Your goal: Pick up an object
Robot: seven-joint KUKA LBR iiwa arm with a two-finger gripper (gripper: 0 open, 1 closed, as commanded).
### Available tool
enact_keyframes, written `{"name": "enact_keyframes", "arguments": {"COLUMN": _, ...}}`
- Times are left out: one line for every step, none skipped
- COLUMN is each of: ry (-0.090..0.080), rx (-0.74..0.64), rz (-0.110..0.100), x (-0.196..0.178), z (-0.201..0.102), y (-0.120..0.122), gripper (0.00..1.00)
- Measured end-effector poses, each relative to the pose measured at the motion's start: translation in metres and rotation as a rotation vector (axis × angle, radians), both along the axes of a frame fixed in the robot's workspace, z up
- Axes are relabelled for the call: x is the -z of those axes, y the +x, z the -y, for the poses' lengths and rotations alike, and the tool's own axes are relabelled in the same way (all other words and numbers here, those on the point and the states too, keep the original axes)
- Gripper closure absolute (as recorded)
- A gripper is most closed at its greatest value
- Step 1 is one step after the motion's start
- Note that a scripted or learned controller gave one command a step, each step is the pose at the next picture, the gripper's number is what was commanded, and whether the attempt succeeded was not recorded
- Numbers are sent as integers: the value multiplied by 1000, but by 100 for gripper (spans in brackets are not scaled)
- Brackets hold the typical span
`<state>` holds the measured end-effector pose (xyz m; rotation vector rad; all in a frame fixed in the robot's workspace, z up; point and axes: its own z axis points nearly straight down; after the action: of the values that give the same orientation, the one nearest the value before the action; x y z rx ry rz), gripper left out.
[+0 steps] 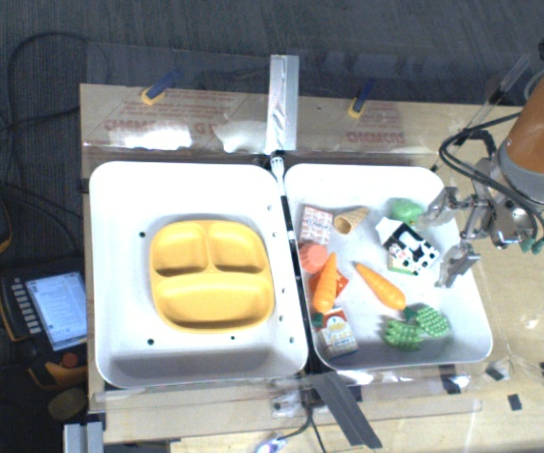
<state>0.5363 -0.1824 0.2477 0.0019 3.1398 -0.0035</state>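
The right bin (461, 347) holds several small objects. A black-and-white cube (410, 249) lies near its right side, with an orange carrot (381, 286) below it and a second carrot (324, 282) further left. A green knobbly toy (416, 327) sits at the front right and a green lump (405, 209) at the back. My gripper (449, 236) hovers over the bin's right edge, just right of the cube. Its two fingers (439, 206) are spread apart with nothing between them.
The left bin (121, 347) carries a yellow divided plate (212, 274). In the right bin there are also a pink-and-white packet (315, 223), a cone (350, 220) and a small carton (336, 332). Cables hang by the arm at the right.
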Motion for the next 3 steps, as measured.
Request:
{"name": "enact_keyframes", "arguments": {"ry": -2, "rx": 112, "rz": 19, "x": 138, "z": 4, "y": 33, "gripper": 0}}
{"name": "enact_keyframes", "arguments": {"ry": 1, "rx": 37, "rz": 12, "x": 158, "z": -86, "y": 13, "gripper": 0}}
{"name": "enact_keyframes", "arguments": {"ry": 0, "rx": 36, "rz": 1, "x": 89, "z": -20, "y": 27, "gripper": 0}}
